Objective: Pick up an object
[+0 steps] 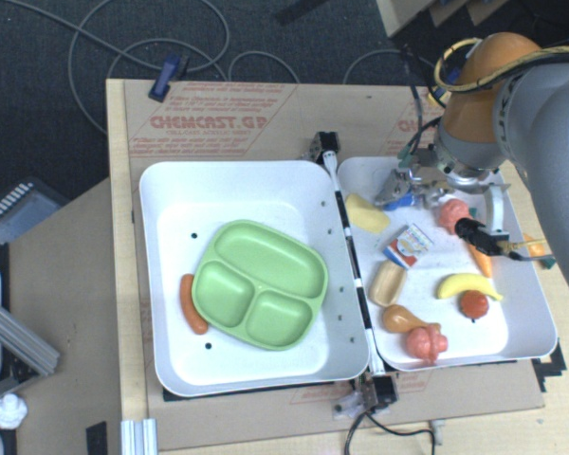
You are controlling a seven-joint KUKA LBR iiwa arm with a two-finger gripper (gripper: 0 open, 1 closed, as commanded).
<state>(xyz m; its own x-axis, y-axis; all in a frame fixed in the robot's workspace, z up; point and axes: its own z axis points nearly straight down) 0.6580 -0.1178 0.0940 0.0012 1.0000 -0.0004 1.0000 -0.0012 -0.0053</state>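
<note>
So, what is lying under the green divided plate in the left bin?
An orange sausage-shaped toy pokes out from beneath the left edge of the green plate. The rest of it is covered by the plate. Whether anything else lies under the plate cannot be seen; around it, the left bin shows white floor.

I see the arm point(541, 112) entering from the right, grey link uppermost, orange band point(484, 88) above the wrist. The wrist points steeply down. The gripper point(427, 183) sits low; I cannot judge its state.
</note>
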